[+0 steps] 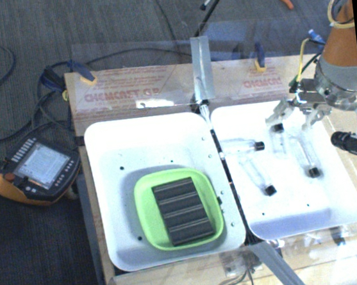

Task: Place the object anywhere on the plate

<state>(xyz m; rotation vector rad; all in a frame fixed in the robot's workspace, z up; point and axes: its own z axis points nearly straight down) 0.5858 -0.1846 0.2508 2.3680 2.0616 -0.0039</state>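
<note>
A dark ridged block (184, 211) lies flat on the green plate (148, 229). The plate sits in the left bin (105, 180), toward its near side. The end effector (295, 160) hangs over the right bin (342, 209), with its clear fingers (308, 152) spread apart and nothing between them. A handheld screen (36, 169) rests on the floor, left of the tabletop (159, 90).
</note>
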